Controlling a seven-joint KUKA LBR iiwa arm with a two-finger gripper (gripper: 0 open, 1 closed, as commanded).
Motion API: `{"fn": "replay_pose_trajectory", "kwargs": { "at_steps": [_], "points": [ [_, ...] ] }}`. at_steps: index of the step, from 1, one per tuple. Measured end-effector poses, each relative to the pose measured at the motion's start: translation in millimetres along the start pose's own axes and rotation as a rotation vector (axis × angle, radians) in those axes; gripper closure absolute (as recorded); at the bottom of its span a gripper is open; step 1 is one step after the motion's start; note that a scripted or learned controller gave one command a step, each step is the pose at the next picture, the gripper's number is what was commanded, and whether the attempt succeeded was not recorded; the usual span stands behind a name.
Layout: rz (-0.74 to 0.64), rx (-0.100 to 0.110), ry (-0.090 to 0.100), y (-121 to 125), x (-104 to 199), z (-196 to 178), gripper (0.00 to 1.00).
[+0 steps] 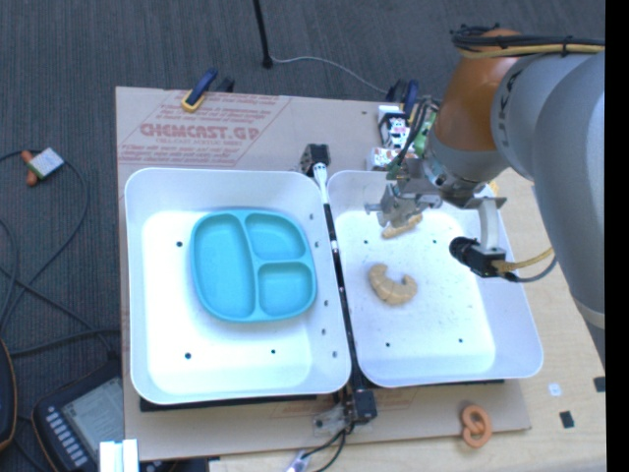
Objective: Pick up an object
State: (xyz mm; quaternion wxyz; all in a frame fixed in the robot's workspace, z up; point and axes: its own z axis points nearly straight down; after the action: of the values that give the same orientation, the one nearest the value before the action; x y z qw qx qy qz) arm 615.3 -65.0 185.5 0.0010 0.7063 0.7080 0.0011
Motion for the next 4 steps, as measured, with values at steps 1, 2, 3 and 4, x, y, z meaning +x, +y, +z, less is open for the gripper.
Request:
{"fn": "replay_pose_trajectory", "kwargs": {
  "at_steps": [1, 2, 3, 4],
  "points": [
    [0.003, 0.005, -0.001, -60.0, 9.7, 1.3, 1.00],
    [0.003, 0.005, -0.001, -59.9, 9.7, 1.3, 0.00],
    [0.003, 0.005, -0.002, -13.4, -32.8, 37.4, 0.00],
    [0.003, -0.002, -0.001, -37.9, -32.3, 97.6, 0.00]
  ]
}}
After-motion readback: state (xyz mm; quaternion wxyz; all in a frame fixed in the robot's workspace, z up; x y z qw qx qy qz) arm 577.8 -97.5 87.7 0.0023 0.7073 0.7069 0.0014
